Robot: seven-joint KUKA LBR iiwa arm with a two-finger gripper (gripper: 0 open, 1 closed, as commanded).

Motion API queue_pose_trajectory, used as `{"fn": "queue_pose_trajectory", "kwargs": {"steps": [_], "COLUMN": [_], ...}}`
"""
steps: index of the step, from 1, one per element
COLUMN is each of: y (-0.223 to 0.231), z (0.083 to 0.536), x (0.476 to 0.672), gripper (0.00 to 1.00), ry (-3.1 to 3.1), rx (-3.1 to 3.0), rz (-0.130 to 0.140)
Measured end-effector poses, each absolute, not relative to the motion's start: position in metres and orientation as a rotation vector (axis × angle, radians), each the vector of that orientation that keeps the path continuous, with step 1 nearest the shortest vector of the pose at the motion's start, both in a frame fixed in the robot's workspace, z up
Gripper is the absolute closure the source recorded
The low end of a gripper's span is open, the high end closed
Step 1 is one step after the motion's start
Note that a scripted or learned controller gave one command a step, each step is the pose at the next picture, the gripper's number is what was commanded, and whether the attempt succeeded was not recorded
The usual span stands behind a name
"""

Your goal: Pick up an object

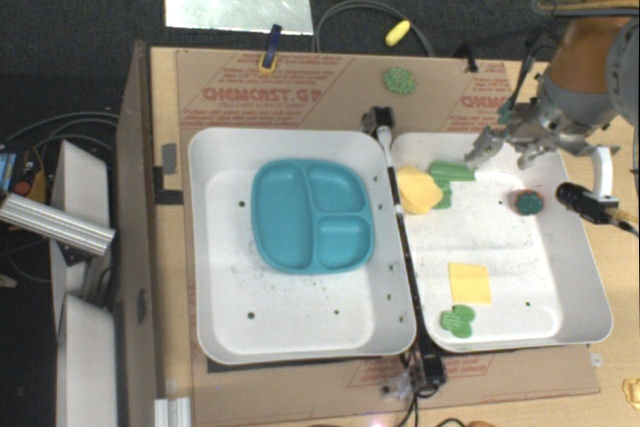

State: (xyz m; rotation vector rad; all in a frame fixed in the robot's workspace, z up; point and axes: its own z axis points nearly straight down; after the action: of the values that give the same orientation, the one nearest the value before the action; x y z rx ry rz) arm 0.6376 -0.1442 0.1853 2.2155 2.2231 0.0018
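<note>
Gripper: we see the gripper (505, 146) over the far edge of the right bin (575, 260), its two fingers spread apart with nothing between them; one fingertip sits close above the green strip (452, 171), and we cannot tell whether it touches.

Arm: the grey arm (590, 65) with its orange band enters from the right and bends down at the wrist toward the bin's back wall.

Right bin contents: a flat green strip at the far side, lying against a rounded yellow lump (418, 190) that rests against the divider; a small dark green round piece (528, 204) near the right wall; a flat yellow square (469, 283) toward the near side; a lumpy green piece (458, 320) just beside the near rim.

Left bin: we find a smooth teal plate (311, 216) with three compartments in the middle of the left bin (225, 315), well apart from all the walls.

Surfaces: both bins are shallow, white and hard, speckled with dark flecks; they sit on a printed cardboard sheet (300, 85).

Open room: the middle of the right bin's floor is bare between the yellow square and the dark round piece; the strip and lump crowd the far-left corner.

Outside the bins: a green ridged disc (399, 80) lies on the cardboard behind the bins.
</note>
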Motion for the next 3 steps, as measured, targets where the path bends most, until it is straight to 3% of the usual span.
{"fn": "queue_pose_trajectory", "kwargs": {"steps": [1,2,3], "y": [-0.080,-0.085,-0.179], "z": [0.094,0.111,0.199], "x": [0.668,0.669,0.658], "gripper": [0.00,1.00,1.00], "ry": [2.236,2.227,2.206], "rx": [2.213,2.211,2.218], "rz": [0.000,0.002,0.004]}}
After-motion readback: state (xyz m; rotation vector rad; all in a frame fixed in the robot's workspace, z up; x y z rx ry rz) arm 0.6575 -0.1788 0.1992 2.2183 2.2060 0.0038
